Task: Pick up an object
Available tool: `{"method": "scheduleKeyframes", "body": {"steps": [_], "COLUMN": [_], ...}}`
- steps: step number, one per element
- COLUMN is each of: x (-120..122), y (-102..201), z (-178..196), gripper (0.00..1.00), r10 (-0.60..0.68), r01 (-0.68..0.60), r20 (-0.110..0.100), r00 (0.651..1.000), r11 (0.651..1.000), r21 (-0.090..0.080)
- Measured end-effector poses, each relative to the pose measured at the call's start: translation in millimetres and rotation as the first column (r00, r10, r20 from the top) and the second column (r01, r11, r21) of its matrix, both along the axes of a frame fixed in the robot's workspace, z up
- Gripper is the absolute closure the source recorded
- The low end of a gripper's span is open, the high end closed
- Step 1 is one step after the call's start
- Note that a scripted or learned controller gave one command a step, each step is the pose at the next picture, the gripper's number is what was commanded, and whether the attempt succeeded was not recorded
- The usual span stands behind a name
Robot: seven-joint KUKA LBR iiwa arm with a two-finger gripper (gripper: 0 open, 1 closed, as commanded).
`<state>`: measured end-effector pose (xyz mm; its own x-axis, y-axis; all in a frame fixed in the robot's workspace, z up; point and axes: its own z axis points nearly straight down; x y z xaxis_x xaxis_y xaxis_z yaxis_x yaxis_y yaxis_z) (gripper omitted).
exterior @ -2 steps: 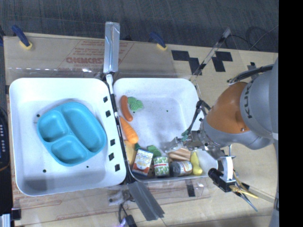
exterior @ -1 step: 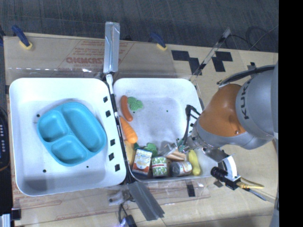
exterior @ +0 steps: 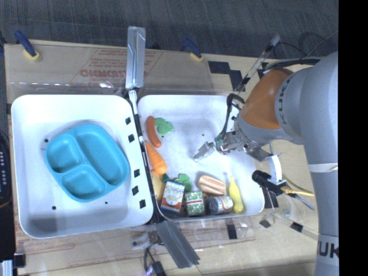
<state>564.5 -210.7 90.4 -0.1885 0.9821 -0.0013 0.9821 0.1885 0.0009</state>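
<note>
The grey arm with its orange band reached in from the surface's right edge, its jaws hovering low over the bare middle of the right-hand white bin. The metal fingers stood a little apart with nothing between them; how wide they were could not be judged exactly.

The objects lay along that bin's left wall and near edge. A hot dog rested against the left wall beside a small green broccoli piece, with a carrot just below them. Crowded along the near edge were a juice carton, a green-labelled can, a dark can, a bread roll and a yellow banana-like piece toward the near right corner. None of them touched the jaws; the roll lay nearest.

The left-hand white bin held a blue divided plate in its centre. Blue clamps gripped the cardboard backing at the surface's far edge.
</note>
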Motion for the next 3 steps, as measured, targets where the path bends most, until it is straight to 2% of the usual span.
{"method": "scheduleKeyframes", "body": {"steps": [1,2,3], "x": [24.2,83.1,92.0], "y": [5.4,9.6,93.7], "z": [59.0,56.9,-0.8], "gripper": [0.0,0.0,0.0], "r10": [0.305,0.205,0.201], "r01": [-0.305,-0.205,-0.201], "r20": [-0.002,-0.001,-0.006], "r00": [0.952,0.979,0.98], "r11": [0.952,0.979,0.98], "r21": [0.001,0.0,0.005]}}
